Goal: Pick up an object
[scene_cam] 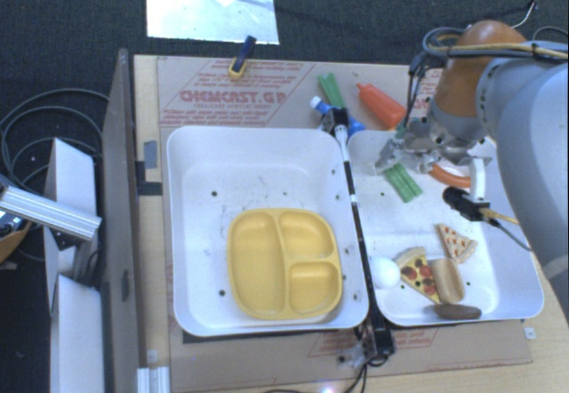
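We find the claw (pixel 411 154) low in the toy-food bin (pixel 526 292), just beside a green block (pixel 403 181); we cannot tell its state.

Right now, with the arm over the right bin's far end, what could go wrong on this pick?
1. The gripper hangs by the green block with the orange sausage close beside; it may nudge either away instead of gripping.
2. It is near the right bin at its far rim, so a descent could strike it.
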You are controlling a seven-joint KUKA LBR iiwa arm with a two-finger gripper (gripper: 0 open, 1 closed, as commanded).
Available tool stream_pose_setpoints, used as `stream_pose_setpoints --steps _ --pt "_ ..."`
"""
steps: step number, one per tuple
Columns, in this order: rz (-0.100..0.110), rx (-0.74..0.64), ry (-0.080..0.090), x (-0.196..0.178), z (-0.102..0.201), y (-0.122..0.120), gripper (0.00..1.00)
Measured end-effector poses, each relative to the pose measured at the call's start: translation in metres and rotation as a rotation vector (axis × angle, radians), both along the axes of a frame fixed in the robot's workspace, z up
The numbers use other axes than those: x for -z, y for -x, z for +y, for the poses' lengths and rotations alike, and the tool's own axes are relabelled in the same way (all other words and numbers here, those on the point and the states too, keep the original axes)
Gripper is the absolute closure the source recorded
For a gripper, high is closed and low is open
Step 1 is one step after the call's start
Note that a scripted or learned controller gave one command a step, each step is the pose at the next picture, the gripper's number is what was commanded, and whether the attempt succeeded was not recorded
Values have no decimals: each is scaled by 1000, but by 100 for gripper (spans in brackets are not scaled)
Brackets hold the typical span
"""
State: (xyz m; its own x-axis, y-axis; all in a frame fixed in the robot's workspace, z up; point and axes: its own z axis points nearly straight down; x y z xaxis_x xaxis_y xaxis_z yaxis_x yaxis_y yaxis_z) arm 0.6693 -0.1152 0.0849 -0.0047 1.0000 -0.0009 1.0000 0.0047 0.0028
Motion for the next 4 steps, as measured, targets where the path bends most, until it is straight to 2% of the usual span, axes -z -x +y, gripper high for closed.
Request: stream_pose_setpoints --steps 4 --pt "1 0 1 0 -1 0 0"
